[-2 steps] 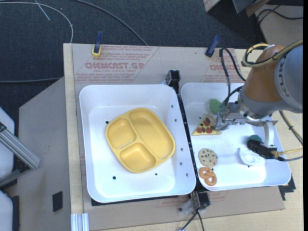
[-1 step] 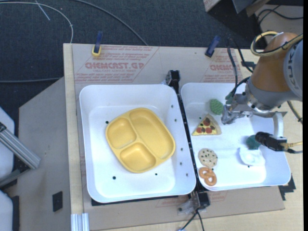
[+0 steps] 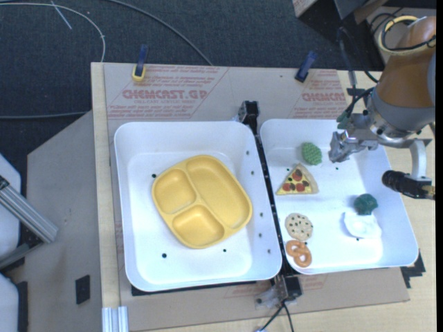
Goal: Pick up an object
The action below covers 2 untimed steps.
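Objects for picking are being displayed in the right bin (image 3: 394, 254): a green broccoli piece (image 3: 311, 153) near the far side, a pizza slice (image 3: 297, 181) just in front of it, a chocolate-chip cookie (image 3: 298, 225) and a pretzel (image 3: 300, 254) toward the near edge, and a dark green lump (image 3: 365, 203) beside a white item (image 3: 360, 225) further right. The gripper (image 3: 339, 148) is being shown just right of the broccoli piece, with nothing seen between its fingers; whether they are spread or closed cannot be told. The arm (image 3: 405, 75) is being shown reaching in from the right, its orange band above the wrist. A yellow divided tray (image 3: 201, 200) is being shown in the left bin (image 3: 138, 254)
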### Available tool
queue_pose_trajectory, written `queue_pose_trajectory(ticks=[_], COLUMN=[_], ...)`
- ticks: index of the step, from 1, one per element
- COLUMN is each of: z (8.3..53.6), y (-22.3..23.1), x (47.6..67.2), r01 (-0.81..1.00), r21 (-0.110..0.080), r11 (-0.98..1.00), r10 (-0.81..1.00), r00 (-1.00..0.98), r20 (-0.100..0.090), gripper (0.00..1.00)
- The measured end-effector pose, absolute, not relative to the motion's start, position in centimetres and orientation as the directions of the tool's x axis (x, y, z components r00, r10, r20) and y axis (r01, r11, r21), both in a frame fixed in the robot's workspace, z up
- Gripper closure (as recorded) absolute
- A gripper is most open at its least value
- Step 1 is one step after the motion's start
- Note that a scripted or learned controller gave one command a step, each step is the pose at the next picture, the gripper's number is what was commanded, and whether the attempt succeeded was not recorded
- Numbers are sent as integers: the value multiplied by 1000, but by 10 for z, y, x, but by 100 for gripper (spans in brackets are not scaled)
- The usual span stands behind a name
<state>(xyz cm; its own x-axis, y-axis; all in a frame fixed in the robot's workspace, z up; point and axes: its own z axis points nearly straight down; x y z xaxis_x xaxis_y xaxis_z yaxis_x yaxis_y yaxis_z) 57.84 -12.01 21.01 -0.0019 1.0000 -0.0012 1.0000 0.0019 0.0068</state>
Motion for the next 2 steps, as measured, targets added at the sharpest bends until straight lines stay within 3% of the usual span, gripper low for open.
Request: queue_pose_trajectory(ticks=[1, 2], z=[259, 258], y=[-123, -80], x=[571, 569], r01=[1000, 1000], r21=[7, -1], r11=[1, 5], r10=[1000, 1000], r00=[-1, -5], r20=[-1, 2], gripper=[100, 100])
